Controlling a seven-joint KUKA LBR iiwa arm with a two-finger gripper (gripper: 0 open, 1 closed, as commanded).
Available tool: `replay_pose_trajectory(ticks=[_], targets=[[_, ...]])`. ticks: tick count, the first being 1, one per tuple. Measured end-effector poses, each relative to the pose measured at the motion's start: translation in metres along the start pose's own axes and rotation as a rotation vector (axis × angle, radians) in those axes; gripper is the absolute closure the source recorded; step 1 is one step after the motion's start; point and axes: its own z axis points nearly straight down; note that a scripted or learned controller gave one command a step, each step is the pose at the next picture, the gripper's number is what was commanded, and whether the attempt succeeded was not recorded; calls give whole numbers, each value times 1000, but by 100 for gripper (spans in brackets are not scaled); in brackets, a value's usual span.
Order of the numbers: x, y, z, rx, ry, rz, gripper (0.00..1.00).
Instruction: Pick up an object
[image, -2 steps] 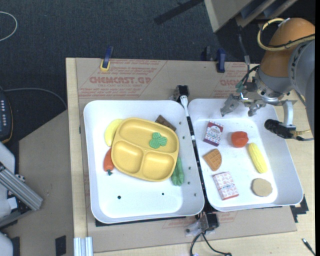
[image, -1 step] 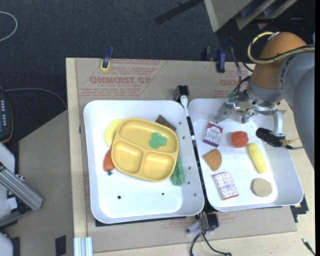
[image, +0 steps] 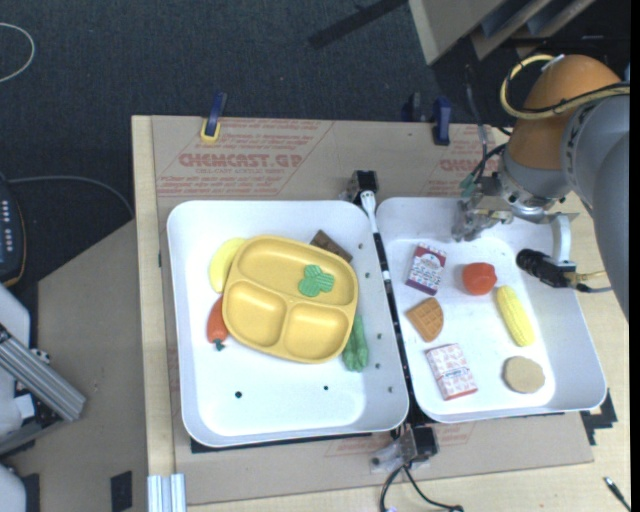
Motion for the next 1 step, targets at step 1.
replay_pose_trajectory(ticks=[1], targets=[[2,3,-65,-6,-1,2,100]])
